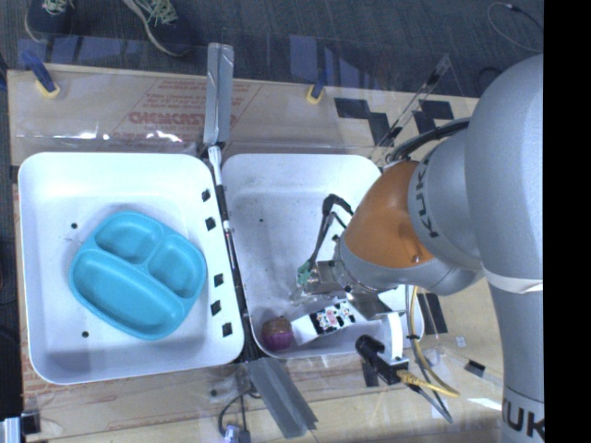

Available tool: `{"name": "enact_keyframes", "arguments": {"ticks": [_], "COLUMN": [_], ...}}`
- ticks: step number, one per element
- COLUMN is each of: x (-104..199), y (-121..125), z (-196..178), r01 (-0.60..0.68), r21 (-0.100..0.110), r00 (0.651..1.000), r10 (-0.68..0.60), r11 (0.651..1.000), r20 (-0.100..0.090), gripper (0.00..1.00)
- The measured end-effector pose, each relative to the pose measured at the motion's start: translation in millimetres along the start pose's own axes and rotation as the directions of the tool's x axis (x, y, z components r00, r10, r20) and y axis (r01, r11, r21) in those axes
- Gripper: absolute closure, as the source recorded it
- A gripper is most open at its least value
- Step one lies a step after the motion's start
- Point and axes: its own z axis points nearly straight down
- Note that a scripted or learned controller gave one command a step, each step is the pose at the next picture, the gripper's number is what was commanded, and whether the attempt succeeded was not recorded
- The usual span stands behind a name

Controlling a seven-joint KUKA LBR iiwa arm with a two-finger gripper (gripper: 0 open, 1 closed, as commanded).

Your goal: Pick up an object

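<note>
Two bins sit side by side on the bench; the left bin (37, 247) holds a blue divided tray (138, 273). In the right bin (277, 192), at its near edge, we see a dark purple ball (276, 333) touching a white patterned object (331, 320) whose long axis runs left to right. Our gripper (319, 280) hangs just beyond them, so they lie slightly nearward. We cannot tell how its fingers stand; the wrist probably hides them.

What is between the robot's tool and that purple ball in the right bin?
Nothing visible blocks it. The tool is low in the right bin, just right of the purple ball, with a black-and-white patterned object lying beside both.
</note>
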Motion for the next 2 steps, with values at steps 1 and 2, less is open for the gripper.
{"name": "enact_keyframes", "arguments": {"ticks": [1, 2], "x": [0, -64], "y": [0, 87], "z": [0, -96], "r01": [0.000, -0.004], "r21": [0.000, -0.003], "r00": [1.000, 1.000], "r10": [0.000, 0.004], "r11": [1.000, 1.000], "r20": [0.000, 0.002], "gripper": [0.00, 0.00]}}
